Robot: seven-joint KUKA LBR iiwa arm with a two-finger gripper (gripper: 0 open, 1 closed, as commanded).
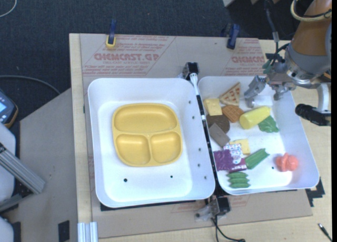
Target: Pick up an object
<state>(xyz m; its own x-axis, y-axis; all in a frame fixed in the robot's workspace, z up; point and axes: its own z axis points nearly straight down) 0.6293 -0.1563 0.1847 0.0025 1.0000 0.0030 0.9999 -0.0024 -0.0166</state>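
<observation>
Your gripper (266, 89) hangs over the far part of the right bin (301, 130), its two fingers spread with nothing between them, just above the yellow corn cob (254, 116). Nearest you in that bin lie green pea pods (238, 179), a purple piece (227, 159) and a pink piece (286, 162). Farther back you see a brown piece (218, 128), a cookie (231, 113) and a pizza slice (231, 94). In the left bin (100, 146) sits a yellow divided tray (147, 133).
</observation>
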